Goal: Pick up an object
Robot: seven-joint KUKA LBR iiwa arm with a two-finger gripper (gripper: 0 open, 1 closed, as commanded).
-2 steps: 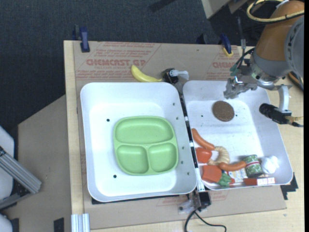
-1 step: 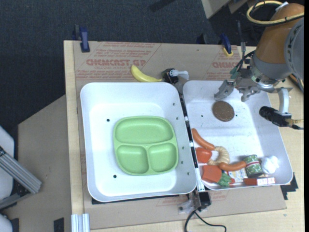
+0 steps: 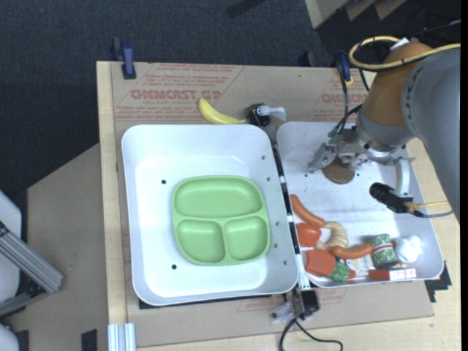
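In the right bin (image 3: 292, 139): a shallow white plastic tray with rounded corners and a faintly speckled floor. The grey arm with its glossy orange band reaches over its far end.
Gripper (image 3: 335, 165): bare metal, low over the far part of the right bin.
Fingers (image 3: 319, 161): spread, with one slim grey prong slanting out to the left.
Brown disc (image 3: 339, 175): round, flat and matte, lying on the bin floor right under the gripper, between the fingers. Whether they touch it cannot be told.
Toy sausage (image 3: 306, 210): smooth orange-red rod, slanted, near the bin's left wall.
Second sausage (image 3: 354, 251): orange and slightly bent, touching a beige ridged curl (image 3: 337, 232).
Red pieces (image 3: 319, 262): blocky and glossy, at the near left corner, with a small green lump (image 3: 341, 273) beside them.
Small can (image 3: 380, 251): cylindrical with a green label, lying near the front wall, just beside a white rounded lump (image 3: 408, 248).
Left bin (image 3: 133, 145): the same white tray, touching the right bin along one side.
Green plate (image 3: 219, 218): smooth pale-green plastic, a rounded rectangle with three compartments, one wide and two smaller, in the middle of the left bin.
Banana (image 3: 219, 114): yellow and curved, on the desk (image 3: 183, 86) just behind the left bin.
Desk surface: pale board printed with red lettering, with blue clamps (image 3: 128, 53) at its far edge.
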